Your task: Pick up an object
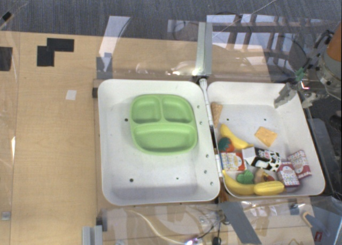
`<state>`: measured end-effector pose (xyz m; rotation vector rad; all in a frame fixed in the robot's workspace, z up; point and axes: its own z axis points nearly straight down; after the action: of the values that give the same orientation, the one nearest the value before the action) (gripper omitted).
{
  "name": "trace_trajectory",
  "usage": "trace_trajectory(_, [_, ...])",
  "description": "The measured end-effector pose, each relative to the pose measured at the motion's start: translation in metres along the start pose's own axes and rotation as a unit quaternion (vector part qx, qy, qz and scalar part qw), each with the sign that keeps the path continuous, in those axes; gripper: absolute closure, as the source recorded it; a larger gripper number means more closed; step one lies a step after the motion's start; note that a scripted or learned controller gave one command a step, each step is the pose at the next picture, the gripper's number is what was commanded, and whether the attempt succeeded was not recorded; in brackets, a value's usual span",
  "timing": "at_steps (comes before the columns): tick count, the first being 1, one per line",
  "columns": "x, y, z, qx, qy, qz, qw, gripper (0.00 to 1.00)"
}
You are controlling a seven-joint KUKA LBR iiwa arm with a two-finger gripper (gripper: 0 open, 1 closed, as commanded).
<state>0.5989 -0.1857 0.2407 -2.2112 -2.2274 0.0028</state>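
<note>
The gripper (284, 95) hangs at the far right corner of the right bin (243, 97), a grey metal piece pointing down and left from the arm (327, 64); whether it is apart or together cannot be told, and nothing shows in its grasp. Below it the bin floor is bare, smooth white plastic.

The objects lie well apart from it, toward the near side of that bin. Closest is a flat, square orange cracker (265, 136), left of and nearer than the gripper. Farther left lies a curved, glossy yellow banana (233, 137) with a small round red and green piece (225, 143) against it. A tan cone shape (216, 112) sits by the bin's left wall. Along the near edge are a printed red and white carton (233, 161), a black and white patterned box (266, 159), two small red and white cartons (294, 169), a second banana (235, 184) cradling a green leafy piece (245, 176), and a yellow lemon-like oval (269, 187).

The left bin (115, 147) holds a matte green divided plate (163, 123), rounded-rectangular with three compartments. Both bins rest on a pale wooden bench (48, 147).
</note>
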Motion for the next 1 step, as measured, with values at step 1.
trace_trajectory(1, [-0.0066,-0.0472,0.127,0.001,0.001,-0.086,0.9963,0.0])
